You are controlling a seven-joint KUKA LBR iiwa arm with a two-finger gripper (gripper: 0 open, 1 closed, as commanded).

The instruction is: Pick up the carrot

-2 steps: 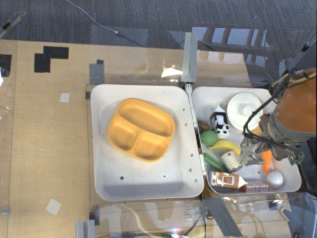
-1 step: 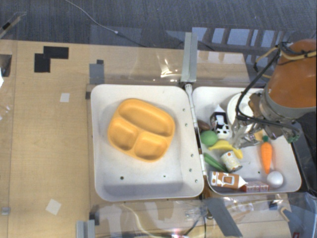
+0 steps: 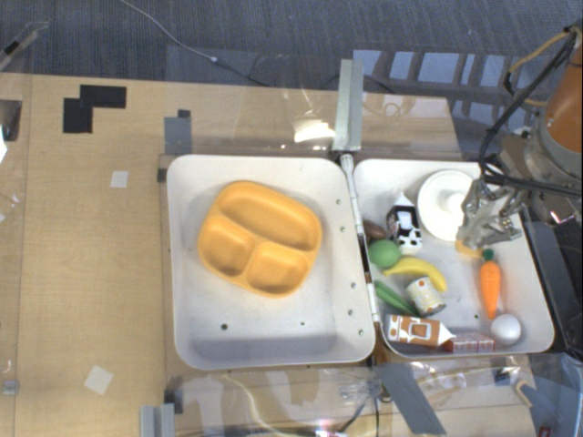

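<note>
Fingers (image 3: 480, 237) spread, gripping nothing, low in right bin (image 3: 545, 289) just above carrot's green top | carrot (image 3: 490, 286) lies lengthwise near right wall, tip beside egg (image 3: 506, 328) | white bowl (image 3: 444, 204) left of fingers | banana (image 3: 418, 271), can (image 3: 424, 294), cow toy (image 3: 405, 228) further left | yellow tray (image 3: 260, 238) in left bin (image 3: 187, 271).

No legible text, labels or numbers anywhere.

Arm (image 3: 560, 126) cut off by the right edge beyond the white plate (image 3: 446, 204), plate's right rim hidden behind the pincer (image 3: 483, 230), pincer's finger gap too blurred to tell
</note>
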